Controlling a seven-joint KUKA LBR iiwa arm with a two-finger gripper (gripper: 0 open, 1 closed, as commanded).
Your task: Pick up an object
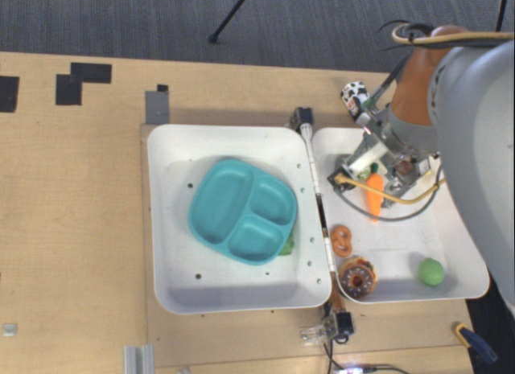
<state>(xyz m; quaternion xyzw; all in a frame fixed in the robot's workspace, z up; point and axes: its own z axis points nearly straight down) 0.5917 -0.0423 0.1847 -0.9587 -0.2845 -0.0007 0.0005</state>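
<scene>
My tool (376,173) hangs low over the far part of the right shallow white bin (451,228). I cannot tell if it is open or closed, because my own arm parts are in the way.

The thing I think I should go for is the small orange carrot toy (374,198). It lies right under my tool. Its fat end is tucked beneath the tool and its thin tip points toward the near edge of the bin. So its long side runs from far to near, leaning just a little. I think I have to close across its short side, from left and right. I cannot tell if the tool touches the carrot toy yet, so I do not say that I hold it.

There is open white floor to the right of the carrot toy. To its left is the wall where the two bins meet, close by but apart from it. That side is tighter.

Other things sit nearer the front. A small orange pretzel-shaped ring (341,240) lies near the middle wall, a bit past the carrot's tip. A brown round doughnut with sprinkles (357,277) sits in the near left corner. A little green ball (432,272) rests near the front edge, well apart from the carrot toy. None of them blocks a straight lift up.

The left white bin (173,284) holds a teal plastic plate with three sections (244,210). A black and white spotted ball (352,96) sits by the far corner, on the wooden counter (72,219).
</scene>
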